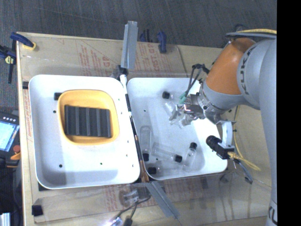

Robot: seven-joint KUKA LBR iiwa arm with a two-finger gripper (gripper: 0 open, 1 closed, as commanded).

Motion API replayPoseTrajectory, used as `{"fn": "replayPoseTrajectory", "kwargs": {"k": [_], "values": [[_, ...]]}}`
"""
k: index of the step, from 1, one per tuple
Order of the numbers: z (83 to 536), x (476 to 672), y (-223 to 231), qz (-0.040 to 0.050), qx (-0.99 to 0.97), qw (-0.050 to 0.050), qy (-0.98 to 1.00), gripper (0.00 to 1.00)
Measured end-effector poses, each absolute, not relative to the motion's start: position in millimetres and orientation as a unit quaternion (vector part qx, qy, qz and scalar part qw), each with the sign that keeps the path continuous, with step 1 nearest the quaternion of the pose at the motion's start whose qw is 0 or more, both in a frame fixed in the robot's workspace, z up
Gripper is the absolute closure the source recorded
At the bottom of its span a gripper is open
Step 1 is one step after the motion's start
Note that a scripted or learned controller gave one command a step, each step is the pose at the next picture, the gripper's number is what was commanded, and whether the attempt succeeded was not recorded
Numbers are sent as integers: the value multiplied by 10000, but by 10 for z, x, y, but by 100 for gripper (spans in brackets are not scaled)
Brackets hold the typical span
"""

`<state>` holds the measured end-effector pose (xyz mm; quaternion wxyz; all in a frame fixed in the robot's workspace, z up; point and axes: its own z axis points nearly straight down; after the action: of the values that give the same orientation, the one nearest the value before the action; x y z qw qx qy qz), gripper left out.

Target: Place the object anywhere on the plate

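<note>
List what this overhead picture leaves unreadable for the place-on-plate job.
- Gripper, camera view: its fingers merge with glare and clear plastic, so their state and any hold are unreadable.
- Clear vials in the right bin: transparent against white, outlines faint, exact count unsure.
- Dark ribbed insert on the yellow plate: too small to identify.
- Arm: cut off by the right side of the view.

One fixed camera looks down at a slant on the bench [70, 51] from above. Both bins [42, 168] fit in frame; the arm [249, 69] enters from the right.
</note>
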<state>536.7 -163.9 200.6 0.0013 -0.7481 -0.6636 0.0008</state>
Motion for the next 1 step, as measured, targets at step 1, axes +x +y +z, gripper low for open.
{"fn": "replayPoseTrajectory", "kwargs": {"k": [1], "values": [[2263,5521,-1046,8,-6959,10,-7182,100]]}}
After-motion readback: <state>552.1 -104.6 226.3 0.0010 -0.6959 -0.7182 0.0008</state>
